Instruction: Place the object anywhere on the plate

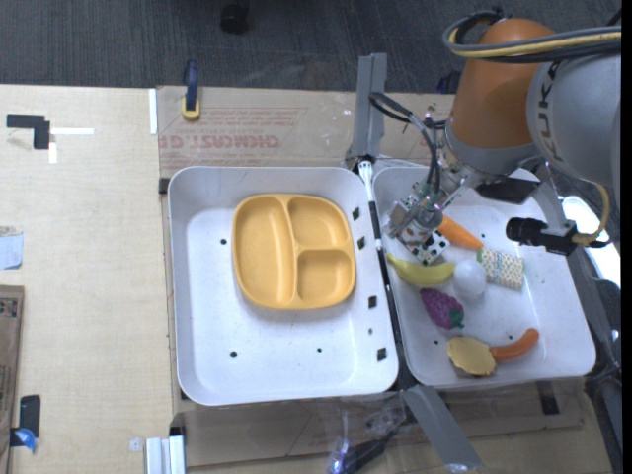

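The yellow divided plate point(293, 249) lies in the left bin point(197, 363), with nothing on it. My gripper point(413, 219) hangs over the upper left part of the right bin point(573, 354), close to the wall between the bins. Just below it sits a small white cube with black dots point(427, 249), resting against a yellow banana point(421, 270). An orange carrot point(458, 232) lies right beside the gripper. Whether the gripper touches the cube is unclear from this angle.
The right bin also holds a pale speckled sponge block point(501, 267), a white ball point(468, 280), a purple fruit point(442, 307), a yellow-brown piece point(471, 356) and a second carrot point(513, 344). The arm's orange band point(499, 87) looms above that bin.
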Robot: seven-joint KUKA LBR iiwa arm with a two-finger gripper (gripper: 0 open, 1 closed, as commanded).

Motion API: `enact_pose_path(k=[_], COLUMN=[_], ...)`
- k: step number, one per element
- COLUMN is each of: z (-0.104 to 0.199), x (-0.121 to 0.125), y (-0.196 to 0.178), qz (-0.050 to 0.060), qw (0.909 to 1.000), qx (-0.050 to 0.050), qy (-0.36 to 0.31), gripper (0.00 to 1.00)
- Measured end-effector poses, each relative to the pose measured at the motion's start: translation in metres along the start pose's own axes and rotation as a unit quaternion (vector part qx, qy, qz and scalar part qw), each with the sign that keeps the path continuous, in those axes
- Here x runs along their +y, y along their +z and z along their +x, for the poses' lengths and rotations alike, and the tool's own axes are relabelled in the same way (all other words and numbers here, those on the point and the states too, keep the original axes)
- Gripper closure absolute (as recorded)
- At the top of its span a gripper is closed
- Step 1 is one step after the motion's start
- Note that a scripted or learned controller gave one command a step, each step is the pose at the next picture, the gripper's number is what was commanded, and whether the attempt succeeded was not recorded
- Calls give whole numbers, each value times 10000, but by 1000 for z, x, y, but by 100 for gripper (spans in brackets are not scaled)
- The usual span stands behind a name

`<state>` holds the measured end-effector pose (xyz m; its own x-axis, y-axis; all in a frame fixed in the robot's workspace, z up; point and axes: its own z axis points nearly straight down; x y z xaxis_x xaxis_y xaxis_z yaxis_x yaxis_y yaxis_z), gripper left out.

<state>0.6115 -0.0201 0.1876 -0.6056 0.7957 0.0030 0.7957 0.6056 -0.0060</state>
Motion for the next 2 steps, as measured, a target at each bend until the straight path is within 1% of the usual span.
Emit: enact_pose_path(k=[1,2], z=[44,44], x=[58,58], y=[0,0], qz=[-4,-4], qw=[9971,9971], qx=[-9,-9], qy=[-756,-756], gripper=[100,0])
